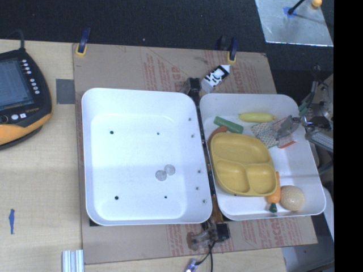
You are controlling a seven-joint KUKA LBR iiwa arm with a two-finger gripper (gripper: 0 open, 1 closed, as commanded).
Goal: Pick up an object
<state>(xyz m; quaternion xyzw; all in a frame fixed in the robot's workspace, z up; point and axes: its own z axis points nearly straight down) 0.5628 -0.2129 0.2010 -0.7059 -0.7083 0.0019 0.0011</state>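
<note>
The right bin (303, 163) holds a yellow divided plate (244, 164), a green stick (228, 124), a yellow banana-shaped piece (256, 117), a speckled grey piece (265, 132), a beige ball (292, 198) and a small orange piece (274, 197). My gripper (290, 123) reaches in from the right edge and sits low over the bin's far right part, right beside the speckled piece. Whether it touches that piece cannot be made out. In the left bin (102, 152) lie two small silvery discs (165, 173).
A tablet-like pendant with an orange rim (20, 95) lies on the bench at the far left. A black-and-white tag (215, 76) sits behind the bins. Clamps (83, 41) hold the cardboard sheet under the bins.
</note>
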